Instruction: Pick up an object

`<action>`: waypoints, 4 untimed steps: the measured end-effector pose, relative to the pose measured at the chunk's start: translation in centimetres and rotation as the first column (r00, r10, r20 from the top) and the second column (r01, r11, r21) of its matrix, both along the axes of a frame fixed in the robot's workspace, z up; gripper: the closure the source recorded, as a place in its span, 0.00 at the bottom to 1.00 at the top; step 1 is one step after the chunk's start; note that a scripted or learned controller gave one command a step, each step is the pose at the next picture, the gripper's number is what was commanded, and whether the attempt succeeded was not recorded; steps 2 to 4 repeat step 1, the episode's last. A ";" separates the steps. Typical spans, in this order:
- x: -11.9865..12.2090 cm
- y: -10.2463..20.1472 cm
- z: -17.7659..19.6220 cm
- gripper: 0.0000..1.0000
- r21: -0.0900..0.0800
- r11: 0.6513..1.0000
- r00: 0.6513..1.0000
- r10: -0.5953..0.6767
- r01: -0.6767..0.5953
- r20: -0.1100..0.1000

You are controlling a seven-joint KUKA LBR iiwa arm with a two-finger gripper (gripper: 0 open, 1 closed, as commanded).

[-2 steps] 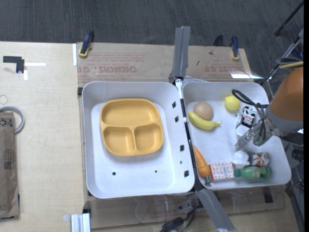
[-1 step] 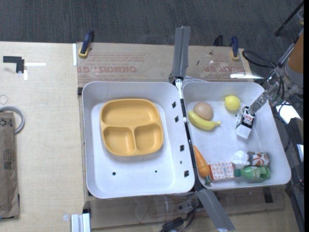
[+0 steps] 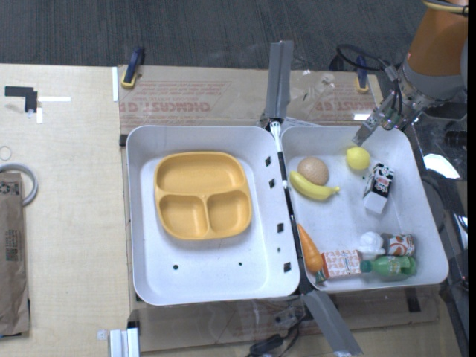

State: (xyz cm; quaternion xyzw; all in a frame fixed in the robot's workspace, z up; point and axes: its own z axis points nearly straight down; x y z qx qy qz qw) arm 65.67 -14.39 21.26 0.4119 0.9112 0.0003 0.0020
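While the arm (image 3: 439, 39) reaches in over the far right corner of the right bin (image 3: 424, 199), the tool (image 3: 370, 130) hangs above that bin's far wall, its thin fingers pointing down and to the left. Whether the fingers are apart or together cannot be told, and nothing is seen between them.

- Lemon (image 3: 358, 158): just below the tool, on the bin floor, apart from it.
- Milk carton (image 3: 378, 188): below the tool and slightly right, lying beside the lemon.
- Egg (image 3: 314, 171) and banana (image 3: 313, 187): below and left of the tool, touching each other.
- Carrot (image 3: 310, 249), juice box (image 3: 341, 263), green bottle (image 3: 391, 267): well apart from the tool, along the near wall.
- Yellow divided plate (image 3: 202, 195): far left of the tool, in the left bin (image 3: 141, 222).
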 end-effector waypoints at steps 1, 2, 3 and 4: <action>-3.8 5.6 1.3 1.00 0.000 0.997 0.997 0.073 -0.073 -0.002; -3.8 5.6 1.3 1.00 0.000 0.997 0.997 0.073 -0.073 -0.002; -3.8 5.6 1.3 1.00 0.000 0.997 0.997 0.073 -0.073 -0.002; -3.8 5.6 1.3 1.00 0.000 0.997 0.997 0.073 -0.073 -0.002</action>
